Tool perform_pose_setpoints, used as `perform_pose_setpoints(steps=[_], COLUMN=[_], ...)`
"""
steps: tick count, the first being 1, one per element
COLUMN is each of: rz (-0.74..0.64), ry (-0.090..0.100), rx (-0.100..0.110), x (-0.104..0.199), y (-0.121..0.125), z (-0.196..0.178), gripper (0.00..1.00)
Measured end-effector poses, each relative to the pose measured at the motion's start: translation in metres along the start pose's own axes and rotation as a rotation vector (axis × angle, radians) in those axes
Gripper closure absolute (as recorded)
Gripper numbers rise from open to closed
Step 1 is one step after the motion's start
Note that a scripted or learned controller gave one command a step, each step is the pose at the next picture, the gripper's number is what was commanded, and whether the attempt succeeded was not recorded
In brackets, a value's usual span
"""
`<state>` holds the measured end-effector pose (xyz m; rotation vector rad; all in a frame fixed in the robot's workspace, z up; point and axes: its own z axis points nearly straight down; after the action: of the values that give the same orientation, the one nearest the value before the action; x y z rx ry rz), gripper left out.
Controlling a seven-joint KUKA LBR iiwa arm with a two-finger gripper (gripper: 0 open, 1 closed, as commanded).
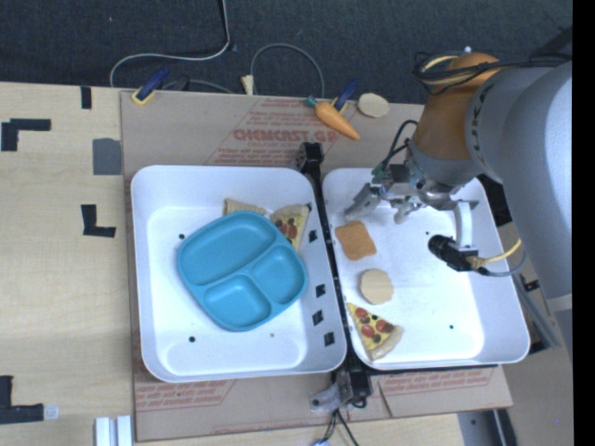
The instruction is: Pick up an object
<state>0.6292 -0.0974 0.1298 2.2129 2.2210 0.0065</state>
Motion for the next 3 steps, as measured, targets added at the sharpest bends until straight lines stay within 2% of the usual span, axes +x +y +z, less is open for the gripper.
perform_pose_setpoints(steps=[1, 2, 3], rz=[0.003, 0.001, 0.004], ry=[0.0, 0.001, -0.001], rx=[0.005, 0.004, 0.003], x=[-0.009, -0.008, 0.001], y=[-0.016, 0.035, -0.011], z=[0.045, 0.045, 0.043], gripper=[0.0, 0.0, 0.0])
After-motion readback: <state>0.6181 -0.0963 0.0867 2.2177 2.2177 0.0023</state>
